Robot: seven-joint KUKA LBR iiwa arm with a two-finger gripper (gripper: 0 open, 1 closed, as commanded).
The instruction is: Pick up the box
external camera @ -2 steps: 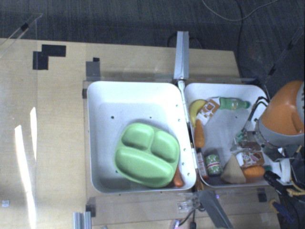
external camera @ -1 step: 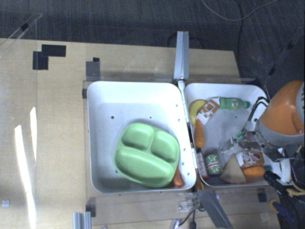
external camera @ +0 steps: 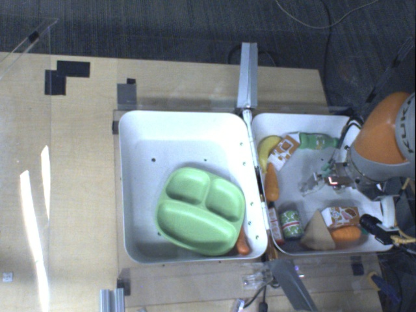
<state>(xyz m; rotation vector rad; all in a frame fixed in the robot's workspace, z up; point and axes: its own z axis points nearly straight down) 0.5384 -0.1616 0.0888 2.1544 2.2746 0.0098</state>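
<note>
You have the wooden bench under everything, with two white bins side by side on it. The left bin holds a big green divided tray, lying at a slant toward the near right corner, and a small orange thing peeks out between the tray and the bin wall.

The right bin is crowded. The arm, grey with its orange band, reaches in from the right and hangs over the middle of this bin. Its gripper sits low above bare bin floor, with nothing between its fingers; you cannot tell from here whether they are spread or closed.

The box, white with orange print, lies tilted near the far left corner of the right bin, well clear of the gripper. A yellow banana touches its left side, and a green bottle lies just beyond it along the far wall. A long orange carrot lies along the left wall below the box.

Along the near wall you have a brown paper-like wedge, a small packet with a picture on it, an orange piece and a small green can.
</note>
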